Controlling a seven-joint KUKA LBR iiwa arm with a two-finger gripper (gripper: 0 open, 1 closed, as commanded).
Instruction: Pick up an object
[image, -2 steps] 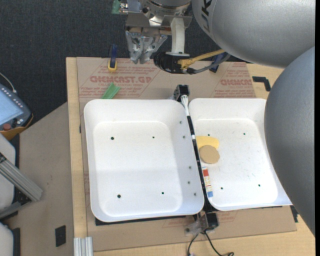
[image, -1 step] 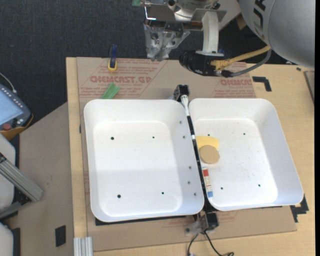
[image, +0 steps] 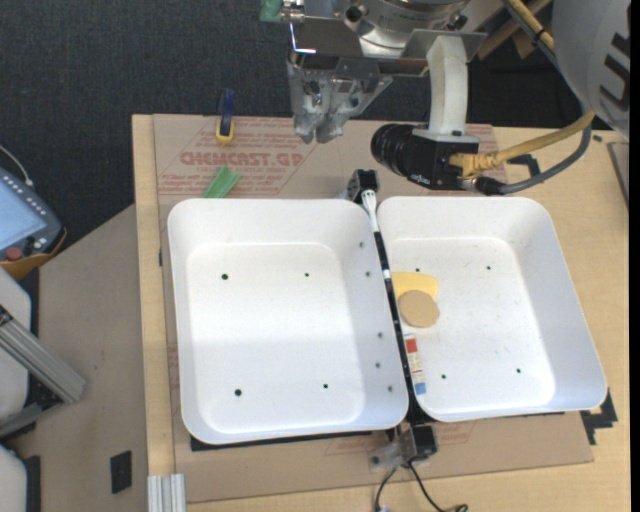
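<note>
The end effector (image: 322, 112) hangs high up, past the far edge of the right bin (image: 560, 300) and over the cardboard sheet (image: 260, 160) on the table. Its fingers point down with nothing between them; how far apart they are, I cannot tell. In the right bin, near its left wall, lies a round tan disc (image: 419, 308) partly on a yellow piece (image: 415, 284).

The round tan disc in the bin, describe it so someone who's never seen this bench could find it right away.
Look in the right bin, near its left wall by the divider between the bins. The tan disc lies there, overlapping a yellow piece. It is round and brownish; its neighbour is bright yellow.
</note>
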